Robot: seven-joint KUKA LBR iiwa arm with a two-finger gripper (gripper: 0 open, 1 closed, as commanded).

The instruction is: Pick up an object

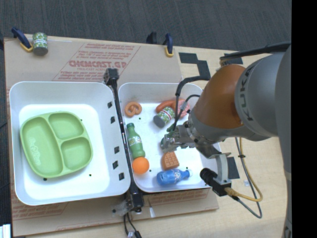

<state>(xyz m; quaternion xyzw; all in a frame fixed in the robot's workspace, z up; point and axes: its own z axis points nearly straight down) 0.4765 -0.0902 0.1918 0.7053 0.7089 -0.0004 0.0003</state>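
Camera view: bench (pixel 163 66) topped with printed cardboard
Floor: dark carpet beyond bench
Gripper (pixel 167 142): above bench's right bin (pixel 148 90); jaw state cannot be told

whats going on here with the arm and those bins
A grey and orange arm reaches from the right over the right bin, its gripper hovering above the toys there: a green bottle, an orange, a waffle and a blue bottle. Nothing shows between its fingers. The left bin holds a green divided plate.
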